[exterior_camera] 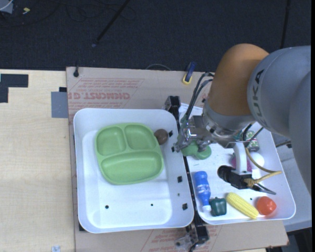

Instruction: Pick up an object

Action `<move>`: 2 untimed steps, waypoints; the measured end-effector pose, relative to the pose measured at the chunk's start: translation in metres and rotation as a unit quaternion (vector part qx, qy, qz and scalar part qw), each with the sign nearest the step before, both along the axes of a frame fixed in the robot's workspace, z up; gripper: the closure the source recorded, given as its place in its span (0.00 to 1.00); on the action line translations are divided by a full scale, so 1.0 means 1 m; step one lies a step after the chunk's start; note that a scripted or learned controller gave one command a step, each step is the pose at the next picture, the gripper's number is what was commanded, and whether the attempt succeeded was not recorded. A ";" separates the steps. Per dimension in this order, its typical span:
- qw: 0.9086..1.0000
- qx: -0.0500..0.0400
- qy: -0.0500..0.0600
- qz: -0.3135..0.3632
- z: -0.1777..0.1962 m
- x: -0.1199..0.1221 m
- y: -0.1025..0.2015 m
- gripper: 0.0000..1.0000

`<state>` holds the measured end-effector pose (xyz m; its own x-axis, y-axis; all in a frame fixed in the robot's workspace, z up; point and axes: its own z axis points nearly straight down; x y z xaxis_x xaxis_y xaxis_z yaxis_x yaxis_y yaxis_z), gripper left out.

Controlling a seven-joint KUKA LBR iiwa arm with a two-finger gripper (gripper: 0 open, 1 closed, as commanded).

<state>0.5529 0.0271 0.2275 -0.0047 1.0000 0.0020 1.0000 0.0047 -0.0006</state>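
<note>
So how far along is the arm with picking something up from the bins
Done: the gripper is down at the right white bin's near-left corner, over a green rounded object. In hand: nothing visibly lifted. Left: grasp and raise an item; the blue bottle, yellow corn cob and red tomato lie in the bin.

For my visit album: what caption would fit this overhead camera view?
Robot arm's gripper over a green object in the right bin; a green divided plate sits in the left bin.

The end effector (191, 140) hangs at frame centre over a green object (198, 152) in the right bin (286, 193); a green divided plate (129, 153) fills the left bin (89, 193).
</note>
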 end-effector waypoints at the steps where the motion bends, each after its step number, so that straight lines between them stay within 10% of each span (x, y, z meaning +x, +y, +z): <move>1: 1.000 -0.001 0.001 -0.001 -0.009 0.016 0.044 1.00; 2: 1.000 -0.001 0.000 -0.002 0.010 0.024 0.052 1.00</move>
